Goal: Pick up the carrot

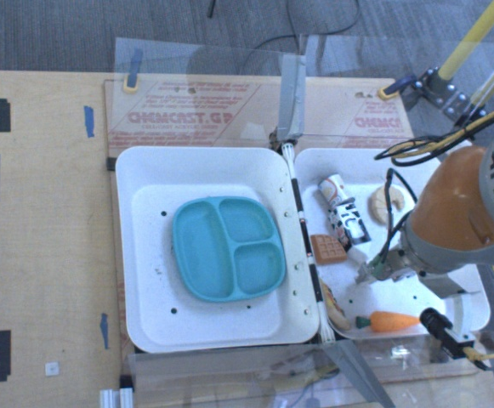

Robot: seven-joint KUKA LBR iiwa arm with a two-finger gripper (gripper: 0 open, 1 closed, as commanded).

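On the bench sit two white bins: the left bin point(136, 253) holds one teal divided plate point(228, 247), the right bin point(476, 313) one carrot point(394, 320). Reaching over the right bin, the arm's gripper point(381, 269) hangs just above the carrot; its grip state cannot be told.

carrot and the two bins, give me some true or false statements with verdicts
1. The carrot lies in the right bin, near its front edge. True.
2. The teal plate sits in the right bin. False: it sits in the left bin.
3. The carrot lies on the teal plate. False: it lies on the right bin's floor.
4. The teal plate has three compartments. True.
5. A small brown block lies in the right bin. True.
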